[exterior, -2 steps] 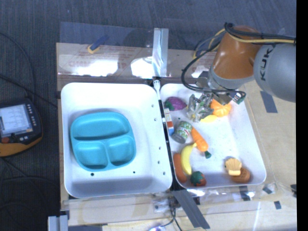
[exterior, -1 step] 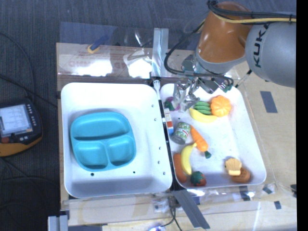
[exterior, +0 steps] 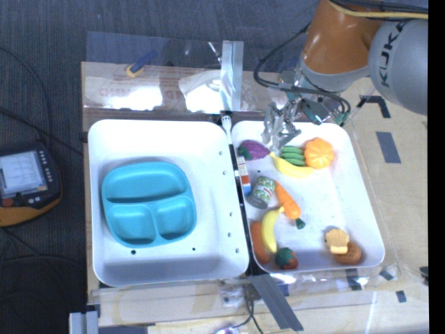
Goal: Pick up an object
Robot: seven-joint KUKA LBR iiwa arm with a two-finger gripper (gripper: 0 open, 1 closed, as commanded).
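The purple eggplant (exterior: 253, 149) lies at the back left corner of the right bin (exterior: 367, 207), just beside a green pepper (exterior: 293, 156) resting on a yellow banana (exterior: 295, 168). The gripper (exterior: 277, 129) hangs directly above them with nothing between its fingers; their spread cannot be told. This looks like the approach step; next calls for a straight descent onto one toy.
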